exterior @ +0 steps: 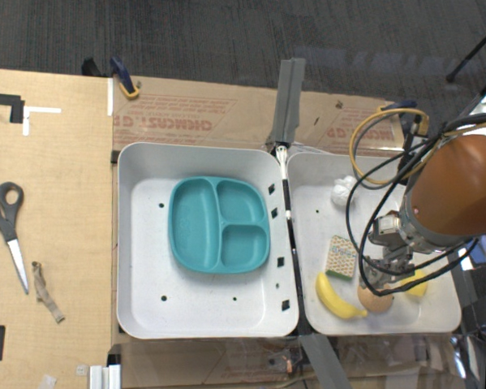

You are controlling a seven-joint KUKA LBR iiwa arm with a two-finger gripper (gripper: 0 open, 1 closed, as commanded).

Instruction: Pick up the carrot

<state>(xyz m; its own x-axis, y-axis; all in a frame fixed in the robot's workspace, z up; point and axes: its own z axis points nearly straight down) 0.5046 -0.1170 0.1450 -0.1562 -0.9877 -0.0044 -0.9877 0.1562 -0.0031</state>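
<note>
Camera view: the tool [382, 280] hangs low over the right bin [306, 234], presumably hunting the carrot. An egg-like object [374, 301] sits just below it, a banana [335, 298] beside.

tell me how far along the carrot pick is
Done: the arm has reached into the right bin, and the gripper hangs low over a cluster of items, the banana, a beige rounded item and a sponge-like block. In hand: nothing visibly held; the wrist hides the fingers. Left: I can't pick out a carrot, so the grasp and lift remain. The teal plate sits in the left bin.
</note>
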